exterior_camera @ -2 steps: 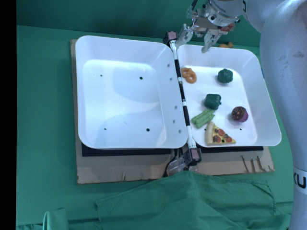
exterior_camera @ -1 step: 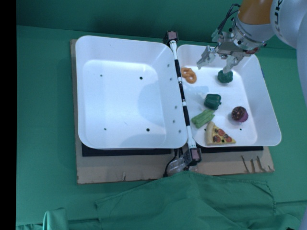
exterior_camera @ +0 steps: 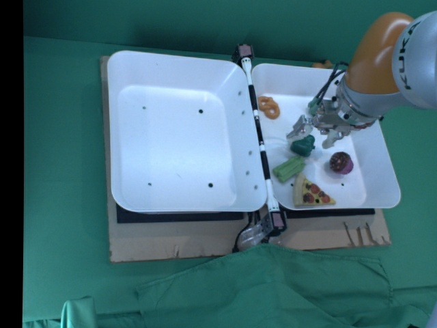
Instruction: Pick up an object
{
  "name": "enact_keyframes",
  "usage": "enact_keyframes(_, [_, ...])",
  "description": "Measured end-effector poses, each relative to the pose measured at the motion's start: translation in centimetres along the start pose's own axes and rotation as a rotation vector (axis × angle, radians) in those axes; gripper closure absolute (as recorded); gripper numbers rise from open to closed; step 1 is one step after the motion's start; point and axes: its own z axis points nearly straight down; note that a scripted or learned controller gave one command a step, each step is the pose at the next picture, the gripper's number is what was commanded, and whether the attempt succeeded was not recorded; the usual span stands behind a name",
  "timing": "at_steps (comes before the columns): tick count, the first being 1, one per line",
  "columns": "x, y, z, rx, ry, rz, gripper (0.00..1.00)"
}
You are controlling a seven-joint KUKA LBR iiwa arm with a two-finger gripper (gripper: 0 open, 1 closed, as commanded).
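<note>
Two shallow white bins are seen side by side on a brown board laid over the green-covered tabletop (exterior_camera: 61, 149), divided by a black-and-white rail (exterior_camera: 258, 132) that runs between them. The left bin (exterior_camera: 130, 67) is marked by a few small dark dots on its floor. The right bin (exterior_camera: 379, 183) is entered from the right by the grey arm with its orange band (exterior_camera: 379, 43). The hand (exterior_camera: 316, 131) is held low over the middle of this bin, its two fingers spread apart, one finger (exterior_camera: 300, 125) to the left and the other towards the right, with nothing clamped between them. A dark green toy (exterior_camera: 302, 145) is found just below the hand, close to the fingertips. A lighter green block (exterior_camera: 288, 169) is set near it, towards the rail. A pizza slice (exterior_camera: 311, 193) is placed by the bin's near wall, a dark red cupcake-like piece (exterior_camera: 341, 162) to its right, and an orange pretzel (exterior_camera: 269, 106) near the rail further back. Folded green cloth (exterior_camera: 273, 289) is spread at the near edge.
</note>
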Motion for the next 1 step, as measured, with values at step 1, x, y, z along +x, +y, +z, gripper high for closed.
enact_keyframes(1, [1.12,1.92,2.47,-0.014,-0.002,-0.007,0.0])
